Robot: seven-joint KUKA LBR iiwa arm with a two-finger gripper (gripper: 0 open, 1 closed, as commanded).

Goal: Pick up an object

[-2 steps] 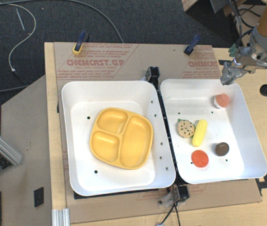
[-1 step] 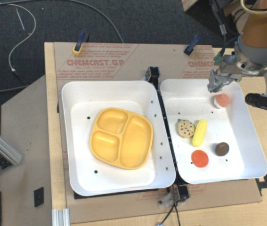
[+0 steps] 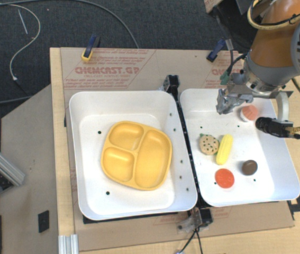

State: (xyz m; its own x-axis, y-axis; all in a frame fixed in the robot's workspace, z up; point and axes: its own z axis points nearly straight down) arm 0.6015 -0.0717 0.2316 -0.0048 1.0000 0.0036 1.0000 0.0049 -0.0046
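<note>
Pincer (image 3: 225,108) low over the right bin (image 3: 282,187), toward its 11 o'clock corner — fingers close together, nothing seen between them. Just at its 3 o'clock lies a pink round piece (image 3: 250,112). Further out toward 6 o'clock: a speckled cookie (image 3: 208,144) touching a yellow corn cob (image 3: 224,148); beyond those an orange-red disc (image 3: 225,178) and, at 5 o'clock, a brown round piece (image 3: 250,167). Left bin (image 3: 86,120) holds a yellow divided plate (image 3: 136,155). Both bins rest on the cardboard-covered desk (image 3: 112,67).
</note>
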